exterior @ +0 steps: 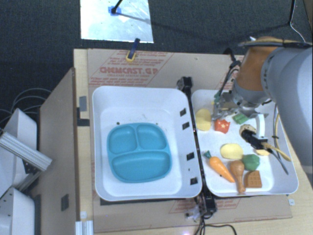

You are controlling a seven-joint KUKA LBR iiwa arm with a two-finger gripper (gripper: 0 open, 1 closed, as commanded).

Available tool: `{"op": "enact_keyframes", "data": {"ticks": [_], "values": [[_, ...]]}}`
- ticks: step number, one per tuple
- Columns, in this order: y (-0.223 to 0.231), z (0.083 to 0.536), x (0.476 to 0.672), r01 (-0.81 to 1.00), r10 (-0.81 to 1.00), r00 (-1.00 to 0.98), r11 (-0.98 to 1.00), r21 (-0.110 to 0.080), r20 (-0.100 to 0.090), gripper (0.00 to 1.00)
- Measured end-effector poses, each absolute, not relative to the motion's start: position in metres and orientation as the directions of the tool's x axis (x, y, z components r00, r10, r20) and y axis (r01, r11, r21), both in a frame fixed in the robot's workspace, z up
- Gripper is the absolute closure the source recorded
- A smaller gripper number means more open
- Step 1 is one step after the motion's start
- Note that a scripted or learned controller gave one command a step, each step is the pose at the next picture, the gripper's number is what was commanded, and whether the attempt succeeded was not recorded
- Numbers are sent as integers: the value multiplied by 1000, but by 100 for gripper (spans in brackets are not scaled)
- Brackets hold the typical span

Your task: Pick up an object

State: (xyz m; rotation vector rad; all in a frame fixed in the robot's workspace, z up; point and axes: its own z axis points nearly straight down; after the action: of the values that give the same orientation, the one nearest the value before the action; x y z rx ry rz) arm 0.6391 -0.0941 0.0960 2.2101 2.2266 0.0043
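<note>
The gripper [222, 106] hangs low over the far end of the right-hand bin [288, 182], the grey arm [288, 82] and its orange band [254, 67] reaching in above it; whether it is spread or pinched cannot be told from here. Just beneath it lies a red strawberry-like piece [222, 126], taken here as the landmark. Beside that piece, toward the bins' shared wall, sits a pale yellow lemon shape [203, 119]. On the other side lies a small green block [240, 117]. Nearer the front edge rest a yellow potato-like lump [231, 151], an orange carrot [220, 167], a brown drumstick [238, 173], a green piece [251, 161] and a waffle square [253, 179]. In the left-hand bin [102, 102], well apart, a blue divided plate [139, 152] lies flat.
</note>
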Motion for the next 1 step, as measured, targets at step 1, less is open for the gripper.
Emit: {"op": "enact_keyframes", "data": {"ticks": [1], "values": [[-55, 190, 593, 1000, 1000, -7, 7, 5, 2, 100]]}}
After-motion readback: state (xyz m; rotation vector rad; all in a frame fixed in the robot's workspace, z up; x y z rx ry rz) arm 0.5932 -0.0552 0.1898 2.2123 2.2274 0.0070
